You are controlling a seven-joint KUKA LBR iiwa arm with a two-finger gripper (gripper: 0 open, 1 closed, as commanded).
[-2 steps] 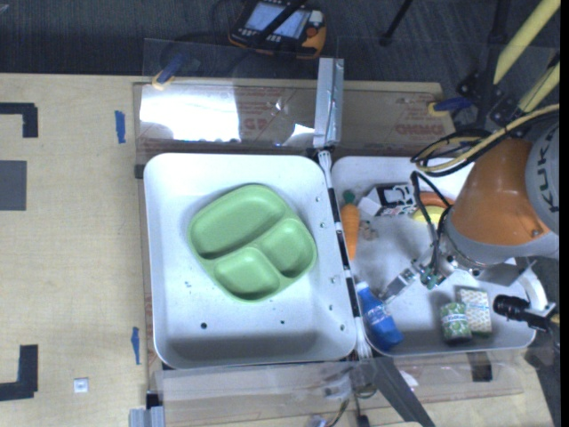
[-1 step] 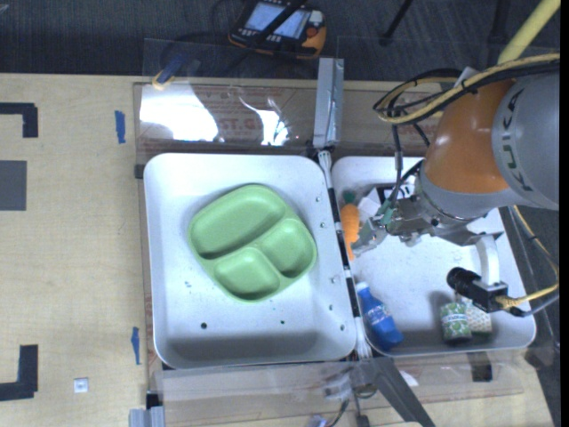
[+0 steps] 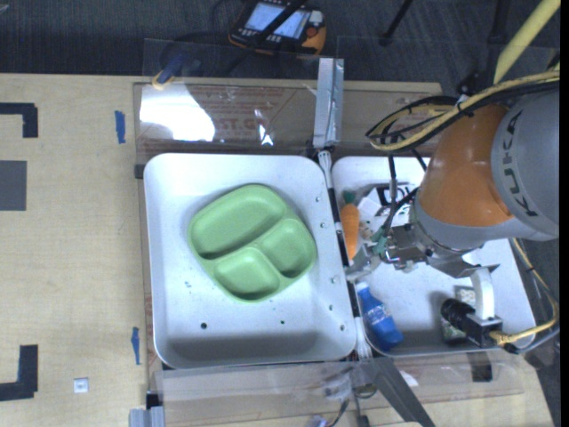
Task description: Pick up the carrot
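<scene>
So the arm (image 3: 484, 163) came in from 3 o'clock and hung over the right bin (image 3: 507, 332), with the orange band sitting right above the wrist. The gripper (image 3: 384, 249) was down near the bin's 9 o'clock wall, but honestly it was all cables and dark bits in there, so I couldn't tell whether the fingers were apart or together. The carrot (image 3: 351, 231) lay along that same left wall, just beside the gripper at its 10 o'clock side, and whether they touched I couldn't make out. A blue bottle (image 3: 378, 317) lay at about 7 o'clock in that bin. The left bin (image 3: 178, 318) had a green divided plate (image 3: 253, 241) in the middle. Both bins sat on the wooden desk (image 3: 67, 238).
</scene>
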